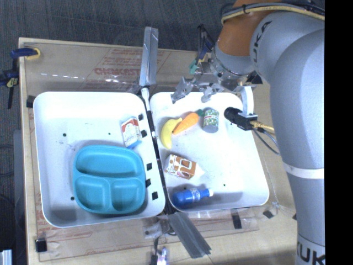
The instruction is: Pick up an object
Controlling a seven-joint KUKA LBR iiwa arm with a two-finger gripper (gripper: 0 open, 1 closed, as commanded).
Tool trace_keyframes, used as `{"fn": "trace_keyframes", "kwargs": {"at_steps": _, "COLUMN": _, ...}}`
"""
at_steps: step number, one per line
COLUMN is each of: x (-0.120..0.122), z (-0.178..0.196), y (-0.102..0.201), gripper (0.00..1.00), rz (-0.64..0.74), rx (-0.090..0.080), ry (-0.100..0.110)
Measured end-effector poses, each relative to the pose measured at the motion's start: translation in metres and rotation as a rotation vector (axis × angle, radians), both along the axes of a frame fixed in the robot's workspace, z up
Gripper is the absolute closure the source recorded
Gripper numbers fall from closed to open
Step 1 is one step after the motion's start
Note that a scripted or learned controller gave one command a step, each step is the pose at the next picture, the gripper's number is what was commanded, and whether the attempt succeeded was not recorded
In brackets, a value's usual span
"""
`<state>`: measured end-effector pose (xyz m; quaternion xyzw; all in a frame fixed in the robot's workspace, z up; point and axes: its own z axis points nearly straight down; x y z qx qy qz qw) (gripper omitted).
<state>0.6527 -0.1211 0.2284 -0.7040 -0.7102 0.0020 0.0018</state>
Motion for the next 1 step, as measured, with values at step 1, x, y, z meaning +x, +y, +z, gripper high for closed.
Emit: {"fn": "trace_keyframes", "kwargs": {"at_steps": 1, "x": 0.0098, "z": -0.1169, "y": -0.0374, "gripper": 0.00, "rz": 0.104, "rx": -0.004, "ry": -0.022}}
